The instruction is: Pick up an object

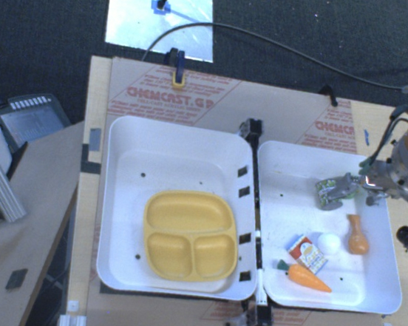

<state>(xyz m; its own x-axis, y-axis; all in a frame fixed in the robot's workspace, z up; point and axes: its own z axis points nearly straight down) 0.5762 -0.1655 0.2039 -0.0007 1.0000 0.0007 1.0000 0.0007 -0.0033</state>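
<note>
Gripper (pixel 350 187) over the right bin (pixel 388 295), at a green packet (pixel 329 191).

We see the crumpled green-and-silver packet lying with its long axis running left to right, one end toward the divider. We cannot tell whether the gripper is holding it. The packet sits up-left of the egg (pixel 328 243).

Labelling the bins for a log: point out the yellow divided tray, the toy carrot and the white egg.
yellow divided tray (pixel 182 215): camera view, floor of its long upper compartment.
toy carrot (pixel 308 278): camera view, middle of its orange body.
white egg (pixel 328 243): camera view, centre of its shell.
</note>
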